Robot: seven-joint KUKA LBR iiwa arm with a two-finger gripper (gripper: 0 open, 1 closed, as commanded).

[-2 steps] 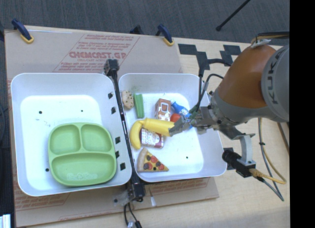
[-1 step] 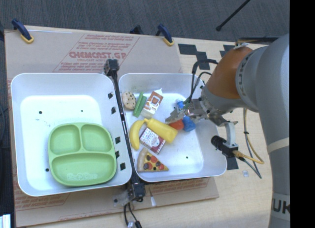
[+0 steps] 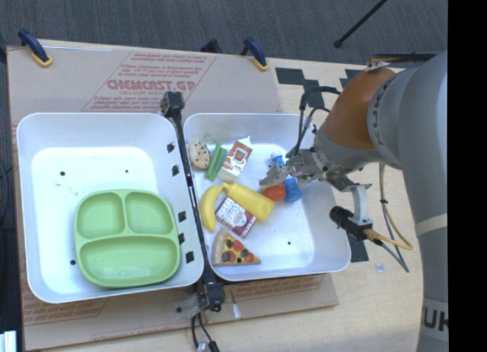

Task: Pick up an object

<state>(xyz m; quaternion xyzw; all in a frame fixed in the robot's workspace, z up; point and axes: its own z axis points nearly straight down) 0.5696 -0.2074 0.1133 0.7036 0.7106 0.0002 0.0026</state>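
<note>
gripper (image 3: pixel 280 177) low in right bin (image 3: pixel 323 245), right of centre | finger state could not be told | red toy (image 3: pixel 275 192) and blue piece (image 3: pixel 291 189) directly beneath it | yellow bottle (image 3: pixel 249 199) just left

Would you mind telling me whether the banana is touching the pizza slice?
Apart. The camera view shows bare white bin floor between the banana's lower end and the pizza slice's top edge.
</note>
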